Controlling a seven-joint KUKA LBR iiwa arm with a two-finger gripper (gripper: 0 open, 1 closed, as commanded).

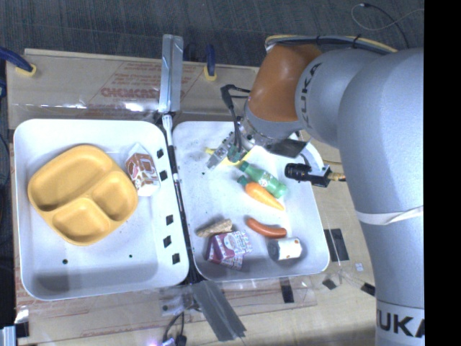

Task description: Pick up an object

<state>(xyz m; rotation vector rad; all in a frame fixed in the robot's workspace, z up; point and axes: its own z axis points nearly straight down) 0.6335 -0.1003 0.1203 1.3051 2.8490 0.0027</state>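
Gripper [225, 152] hangs low over the upper part of the right bin [311, 259], reaching in under the orange-banded arm [338, 99]; whether it is spread or pressed together cannot be told, since its tip is small and blurred against the bin floor. Nothing shows clearly held.

Just beside the gripper, to its lower right, lies a green bottle [262, 178], tilted, and touching that bottle's lower side is a carrot [264, 195]. Near the gripper tip a small yellow bit shows, too small to name.

Further down the same bin, well apart from the gripper, lie a sausage [266, 228], a white can [285, 249] on its side just below it, a brown stick [214, 228] and a red packet [228, 249] beneath the stick.

Left bin [29, 265] holds a yellow tray [81, 192] with compartments, and a small brown packet [142, 170] touching the tray's upper right edge, near the wall between the bins. Both bins sit side by side on the desk [338, 215].
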